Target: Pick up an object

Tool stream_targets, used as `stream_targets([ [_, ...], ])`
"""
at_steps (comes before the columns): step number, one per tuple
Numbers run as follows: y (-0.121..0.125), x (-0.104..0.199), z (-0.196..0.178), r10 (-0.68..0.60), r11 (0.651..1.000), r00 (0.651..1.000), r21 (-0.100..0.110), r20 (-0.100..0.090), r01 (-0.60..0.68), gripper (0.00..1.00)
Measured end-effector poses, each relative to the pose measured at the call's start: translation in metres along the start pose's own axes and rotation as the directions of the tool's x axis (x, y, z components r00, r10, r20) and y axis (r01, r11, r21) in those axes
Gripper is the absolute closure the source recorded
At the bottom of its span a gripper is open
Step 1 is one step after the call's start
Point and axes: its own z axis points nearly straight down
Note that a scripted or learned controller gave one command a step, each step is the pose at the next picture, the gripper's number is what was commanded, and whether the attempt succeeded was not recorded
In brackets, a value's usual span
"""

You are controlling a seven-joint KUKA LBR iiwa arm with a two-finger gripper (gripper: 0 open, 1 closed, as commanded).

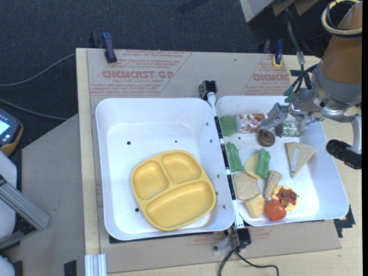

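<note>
Red print runs across the brown cardboard sheet [172, 68] that lies on the desk under the two bins. On its left half, above the left bin, the large letters appear to read "CHEMCAST GP", with a line of smaller red print above it and another below, both too small to read. On its right half, above the right bin, the same large word shows again, cut off partway by the arm. A small packet [250, 122] in the right bin bears red and white markings that cannot be read.
</note>
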Motion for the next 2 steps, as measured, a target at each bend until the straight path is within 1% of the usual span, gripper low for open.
stream_targets([
  [1,0.013,-0.061,0.135,0.006,1.0,1.0,0.01,0.001,-0.006,0.0],
  [2,0.064,-0.034,0.18,-0.004,1.0,1.0,-0.002,0.002,0.004,0.0],
])
